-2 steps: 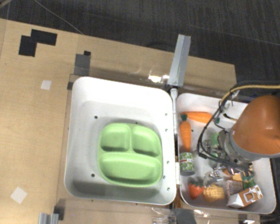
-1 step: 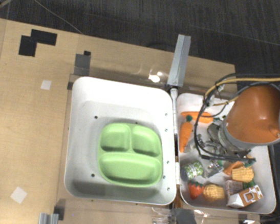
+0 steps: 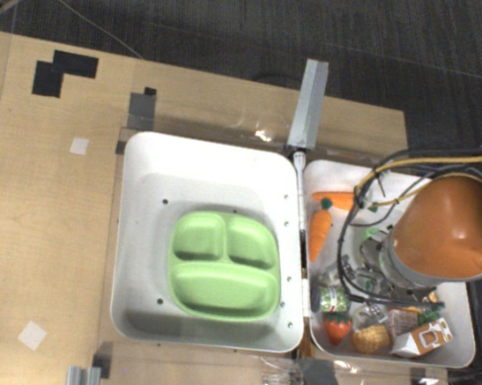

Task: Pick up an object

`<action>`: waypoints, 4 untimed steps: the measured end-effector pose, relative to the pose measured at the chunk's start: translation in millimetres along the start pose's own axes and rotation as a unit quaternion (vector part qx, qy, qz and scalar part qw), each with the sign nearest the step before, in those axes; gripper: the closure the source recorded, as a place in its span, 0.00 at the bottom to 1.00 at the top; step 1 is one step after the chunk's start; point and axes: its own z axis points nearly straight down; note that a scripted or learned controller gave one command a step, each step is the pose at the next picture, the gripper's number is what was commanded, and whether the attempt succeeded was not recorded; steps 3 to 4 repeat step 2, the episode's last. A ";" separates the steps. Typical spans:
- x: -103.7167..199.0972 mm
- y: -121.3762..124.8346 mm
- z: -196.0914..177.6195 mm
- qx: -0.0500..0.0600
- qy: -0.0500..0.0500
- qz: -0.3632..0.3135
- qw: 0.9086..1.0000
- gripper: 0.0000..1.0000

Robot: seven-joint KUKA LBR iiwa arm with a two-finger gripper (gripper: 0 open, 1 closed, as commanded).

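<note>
A: Where is the pincer (image 3: 368, 290) placed?

B: It is lowered into the right bin (image 3: 461, 350), under the orange band (image 3: 445, 227) of the arm and a tangle of black cables (image 3: 359, 248). Whether it is apart or together cannot be told, as it is hidden by the wrist.

A: What is seen around it?

B: A carrot (image 3: 319, 229) is laid at about ten o'clock from it, along the bin's left wall, with an orange block (image 3: 333, 199) just above the carrot's green top. At seven o'clock a small green-labelled packet (image 3: 333, 298) is found, and below that a red strawberry-like piece (image 3: 337, 329). At six o'clock a brown round piece, like a potato (image 3: 371, 339), is set, touching a clear wrapper (image 3: 400, 322). At five o'clock a small white and orange carton (image 3: 426, 339) is tipped on its side.

A: Is anything gripped?

B: Nothing can be seen between the fingers.

A: And further out?

B: In the left bin (image 3: 144, 218), at nine o'clock, a green divided plate (image 3: 226, 262) is laid flat. Both bins are carried by a wooden surface (image 3: 31, 229).
</note>
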 end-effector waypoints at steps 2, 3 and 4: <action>-4.5 -4.3 0.1 0.001 0.000 -0.130 0.992 0.00; -4.5 -4.3 0.1 0.001 0.000 -0.130 0.992 0.00; -4.5 -4.3 0.1 0.001 0.000 -0.130 0.992 0.00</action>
